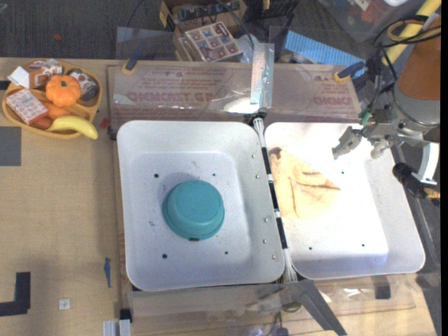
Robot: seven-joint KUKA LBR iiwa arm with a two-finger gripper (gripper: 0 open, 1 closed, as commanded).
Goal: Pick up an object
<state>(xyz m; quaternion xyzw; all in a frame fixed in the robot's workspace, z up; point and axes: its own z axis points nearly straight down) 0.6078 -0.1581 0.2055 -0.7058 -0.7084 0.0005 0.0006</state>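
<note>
Arm in from your right, gripper [360, 144] low.
Orange band up top, wrist angled left; you see both fingers [344, 146] spread apart, nothing between.

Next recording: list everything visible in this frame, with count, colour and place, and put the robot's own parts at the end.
bowl: one, teal, upside down in the middle of the left bin.
left bin: one, white, shallow, centre of the bench.
right bin: one, white, beside the left bin, with a tan smear near its left wall.
basket: one, yellow, top left, holding a small pumpkin, a banana and packets.
clutter behind the bench: boxes and cables, mixed colours, top of the view.
arm: one, grey with an orange band, at the right edge.
gripper: one, grey, over the right bin's upper right corner.
</note>
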